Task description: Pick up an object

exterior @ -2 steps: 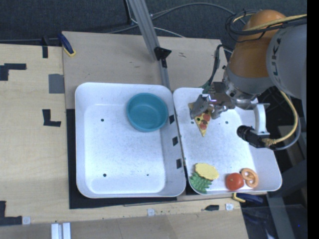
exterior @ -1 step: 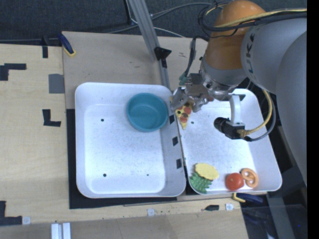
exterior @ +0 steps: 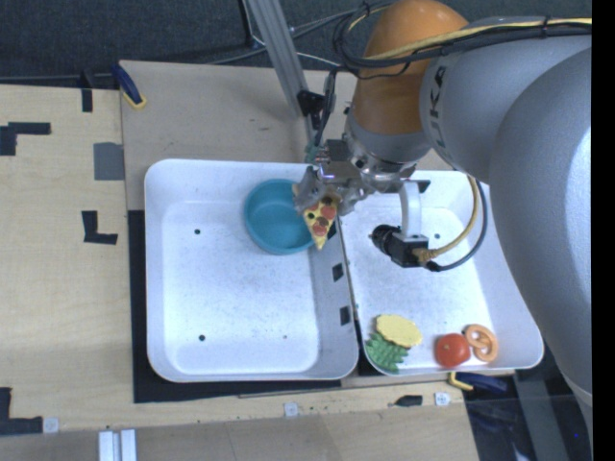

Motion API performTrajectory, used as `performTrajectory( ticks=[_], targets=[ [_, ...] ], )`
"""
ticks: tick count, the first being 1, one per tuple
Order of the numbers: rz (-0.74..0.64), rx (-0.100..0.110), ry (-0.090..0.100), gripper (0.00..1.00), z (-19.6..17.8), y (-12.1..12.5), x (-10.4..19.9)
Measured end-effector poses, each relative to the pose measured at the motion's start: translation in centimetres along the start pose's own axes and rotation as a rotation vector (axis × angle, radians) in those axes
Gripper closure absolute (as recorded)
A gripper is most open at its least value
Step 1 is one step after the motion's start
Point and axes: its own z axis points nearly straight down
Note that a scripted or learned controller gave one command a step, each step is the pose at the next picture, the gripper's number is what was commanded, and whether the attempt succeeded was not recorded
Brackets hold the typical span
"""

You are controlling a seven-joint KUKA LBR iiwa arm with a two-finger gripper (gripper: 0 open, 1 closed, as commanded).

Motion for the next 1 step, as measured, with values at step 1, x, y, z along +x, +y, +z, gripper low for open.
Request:
performTrajectory(
  ticks=[1],
  targets=[
    [0.001,0.000,-0.001,1.00,1.05,2.00,3.68]
  ],
)
